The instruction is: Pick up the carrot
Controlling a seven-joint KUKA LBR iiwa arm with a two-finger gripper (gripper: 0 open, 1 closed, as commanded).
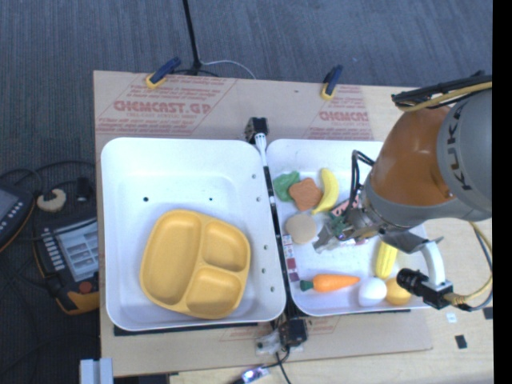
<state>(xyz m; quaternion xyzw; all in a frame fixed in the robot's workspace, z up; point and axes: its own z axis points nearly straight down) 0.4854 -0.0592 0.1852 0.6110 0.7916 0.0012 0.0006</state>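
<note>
Gripper [330, 235] hangs over the right bin [282, 160], just above the carrot [334, 282], not touching it. I cannot tell how it is set. The carrot lies flat near the bin's front edge, beside a white egg [371, 291].

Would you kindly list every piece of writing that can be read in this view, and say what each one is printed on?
"CHEMCAST GP" in red, on the brown board beneath the bins, above the left bin.
The same red print above the right bin: partly covered, too blurred to read in full.
"KU" in dark letters on the grey arm.
</note>
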